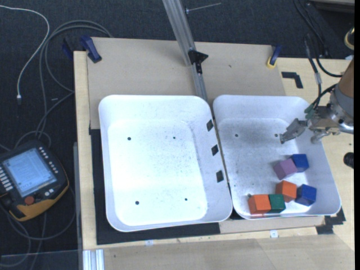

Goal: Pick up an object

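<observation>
In the right bin [247,117] several small blocks lie near the front right corner: a purple block [285,167], a blue block [300,162], an orange block [288,189], a second blue block [306,194], a green block [277,203] and a larger orange block [259,203]. My gripper [306,132] hangs over the bin's right side, above and behind the blocks. Its fingers [291,133] are spread apart with nothing between them. It touches none of the blocks.
The left bin [112,151] sits beside the right one, joined by black clips [214,149]. A metal post [180,21] rises behind the bins. A teach pendant [28,176] and cables lie off the bench to the left.
</observation>
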Available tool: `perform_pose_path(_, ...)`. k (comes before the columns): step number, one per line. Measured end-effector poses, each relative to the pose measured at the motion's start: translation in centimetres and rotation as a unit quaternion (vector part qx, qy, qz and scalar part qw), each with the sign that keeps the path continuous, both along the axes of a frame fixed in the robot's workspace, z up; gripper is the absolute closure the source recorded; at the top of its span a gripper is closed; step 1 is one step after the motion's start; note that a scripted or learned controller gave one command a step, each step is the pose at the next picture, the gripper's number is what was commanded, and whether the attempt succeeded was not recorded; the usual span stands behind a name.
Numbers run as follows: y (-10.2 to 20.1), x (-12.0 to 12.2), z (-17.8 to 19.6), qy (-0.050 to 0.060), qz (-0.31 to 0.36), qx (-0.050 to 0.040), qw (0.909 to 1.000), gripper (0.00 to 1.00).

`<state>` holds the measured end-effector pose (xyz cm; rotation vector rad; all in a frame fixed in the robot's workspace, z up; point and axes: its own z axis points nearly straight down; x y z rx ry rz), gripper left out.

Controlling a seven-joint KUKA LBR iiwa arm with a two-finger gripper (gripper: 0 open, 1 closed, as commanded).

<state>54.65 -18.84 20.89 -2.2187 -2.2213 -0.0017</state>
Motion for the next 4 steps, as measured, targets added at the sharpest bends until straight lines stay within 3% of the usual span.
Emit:
perform_pose_path(1,-0.7,-3.7,-9.6,-0.009,-0.002,-0.0068,0.9999,0.0)
perform_pose_path(2,-0.4,-3.4,-8.2,-0.012,0.0,-0.0053,0.9999,1.0)
perform_pose_path(3,-0.3,-3.4,-8.2,-0.01,0.001,-0.0028,0.9999,0.0)
perform_pose_path(4,0.5,-2.0,-10.0,-0.002,0.001,-0.0003,1.0,0.0)
